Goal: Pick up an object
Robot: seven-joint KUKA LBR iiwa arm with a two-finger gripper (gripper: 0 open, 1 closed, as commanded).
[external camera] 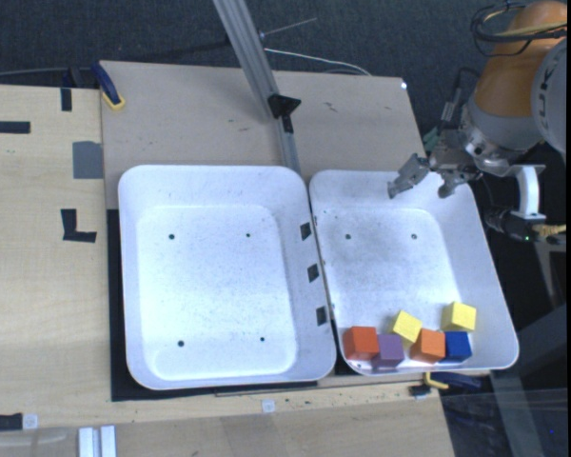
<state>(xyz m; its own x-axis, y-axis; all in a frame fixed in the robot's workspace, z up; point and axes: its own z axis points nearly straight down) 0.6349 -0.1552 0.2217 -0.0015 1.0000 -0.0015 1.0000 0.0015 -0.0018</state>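
Blocks [411,339] crowd your right bin's [476,246] near edge, probably light and rigid; pinch flat sides with your open, empty gripper [424,181].

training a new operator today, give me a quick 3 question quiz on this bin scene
1. True or false: the small coloured blocks lie in the right white plastic bin.
2. Which block sits nearest the right rim: orange, purple or the yellow cube?
3. Fill in: the grey two-finger gripper hangs over the bin's ___ edge, open.

Key: 1 true. 2 the yellow cube. 3 far.
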